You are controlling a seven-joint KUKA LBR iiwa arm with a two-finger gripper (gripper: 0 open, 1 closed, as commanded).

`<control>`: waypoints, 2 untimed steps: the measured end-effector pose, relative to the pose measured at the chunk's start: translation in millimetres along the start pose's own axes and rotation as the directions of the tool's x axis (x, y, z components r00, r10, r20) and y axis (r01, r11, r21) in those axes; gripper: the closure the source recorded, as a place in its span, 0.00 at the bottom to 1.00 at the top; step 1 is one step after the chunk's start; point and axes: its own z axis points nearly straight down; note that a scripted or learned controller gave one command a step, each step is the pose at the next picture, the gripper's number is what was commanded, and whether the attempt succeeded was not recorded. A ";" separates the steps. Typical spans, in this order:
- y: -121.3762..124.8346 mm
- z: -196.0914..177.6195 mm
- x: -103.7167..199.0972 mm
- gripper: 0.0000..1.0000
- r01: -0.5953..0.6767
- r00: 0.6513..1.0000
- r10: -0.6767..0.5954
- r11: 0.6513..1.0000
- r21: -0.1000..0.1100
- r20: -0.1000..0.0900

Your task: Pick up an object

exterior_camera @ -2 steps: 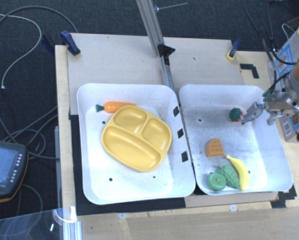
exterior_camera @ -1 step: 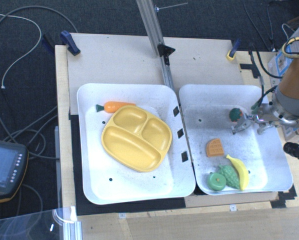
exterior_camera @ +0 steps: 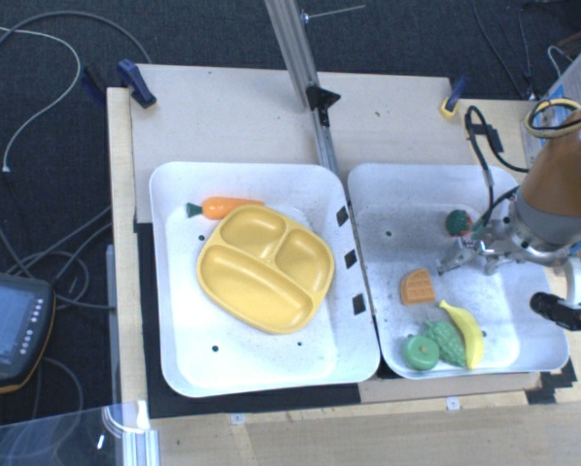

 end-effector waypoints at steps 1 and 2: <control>2.1 -14.7 -0.2 1.00 0.000 1.000 0.000 1.000 -0.008 0.002; 9.7 -63.0 6.1 1.00 0.002 1.000 -0.002 1.000 -0.013 0.005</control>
